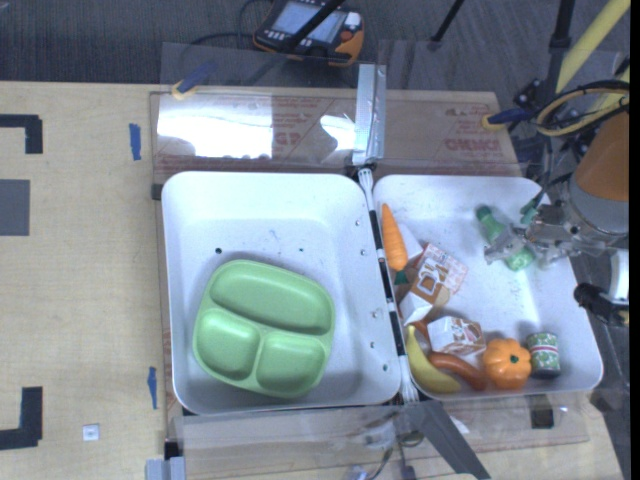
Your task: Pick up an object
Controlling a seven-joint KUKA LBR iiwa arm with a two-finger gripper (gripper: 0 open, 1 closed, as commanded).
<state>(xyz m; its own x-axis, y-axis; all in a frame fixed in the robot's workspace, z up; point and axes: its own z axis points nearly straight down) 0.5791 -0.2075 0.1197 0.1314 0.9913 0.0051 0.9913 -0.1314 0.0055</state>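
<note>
Green bottle (497, 230) lying in the right bin (560, 298) near its far right side, our gripper (520, 240) right over it, whether it grips we cannot tell, carrot (394, 240) by the divider.

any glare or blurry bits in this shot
In the camera view, strong white glare sits on the clear panel behind the left bin; the gripper over the right bin looks soft and smeared, as does the green thing beside it; the green divided plate reads sharp.
</note>
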